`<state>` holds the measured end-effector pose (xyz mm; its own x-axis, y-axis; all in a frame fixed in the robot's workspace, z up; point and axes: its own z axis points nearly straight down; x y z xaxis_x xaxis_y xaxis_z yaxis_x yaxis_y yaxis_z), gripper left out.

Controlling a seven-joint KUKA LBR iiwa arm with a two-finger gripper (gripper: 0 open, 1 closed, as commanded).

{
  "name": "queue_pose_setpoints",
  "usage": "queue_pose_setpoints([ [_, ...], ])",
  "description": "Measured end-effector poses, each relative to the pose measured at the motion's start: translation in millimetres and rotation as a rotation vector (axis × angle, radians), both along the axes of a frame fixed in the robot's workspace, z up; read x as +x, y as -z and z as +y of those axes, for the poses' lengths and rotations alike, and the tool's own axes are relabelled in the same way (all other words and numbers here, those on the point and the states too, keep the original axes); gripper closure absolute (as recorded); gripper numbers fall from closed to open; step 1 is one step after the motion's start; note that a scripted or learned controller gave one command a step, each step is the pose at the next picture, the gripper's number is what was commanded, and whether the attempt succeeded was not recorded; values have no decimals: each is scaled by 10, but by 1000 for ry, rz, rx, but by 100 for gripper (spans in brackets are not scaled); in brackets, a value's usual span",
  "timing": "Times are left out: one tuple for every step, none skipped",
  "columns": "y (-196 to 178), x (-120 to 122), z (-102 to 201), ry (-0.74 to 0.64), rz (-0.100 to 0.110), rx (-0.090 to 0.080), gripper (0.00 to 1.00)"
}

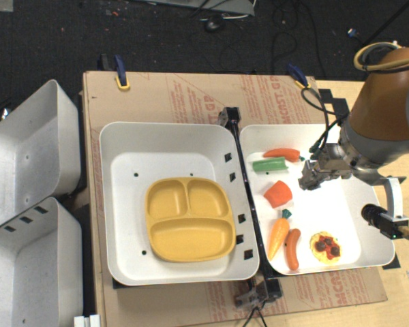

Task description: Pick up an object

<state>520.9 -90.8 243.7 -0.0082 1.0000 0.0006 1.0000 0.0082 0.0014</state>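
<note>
Jaws (312, 178) hang low over the right bin (368, 247), dark against the white floor, and from this angle I cannot tell whether they are parted or shut; nothing shows between them. Starting at the near edge of the bin: a small pizza toy (325, 246) lies flat toward the front, and just beside it to the left a reddish sausage (293, 248) rests against an orange carrot (279, 234) with a green top. Moving back, a red-orange wedge (279, 194) sits alone in the middle, near my wrist side and the closest piece to me. Further still, a green bean-like stick (269, 164) lies beside a red-orange pepper (282, 154) by the far wall. Over in the left bin (116, 148), a yellow divided tray (189, 219) sits in the middle. Both bins rest on the cardboard-topped worktop (170, 94). My pick, I judge, is the wedge: likely light, stiff, smooth plastic, so a bit slippery. I would close across its two flatter sides, not its rounded corner.
</note>
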Motion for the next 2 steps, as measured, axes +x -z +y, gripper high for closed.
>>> queue_pose_setpoints([
  [118,112,462,1,3,1,100],
  [133,342,994,0,-1,1,100],
])
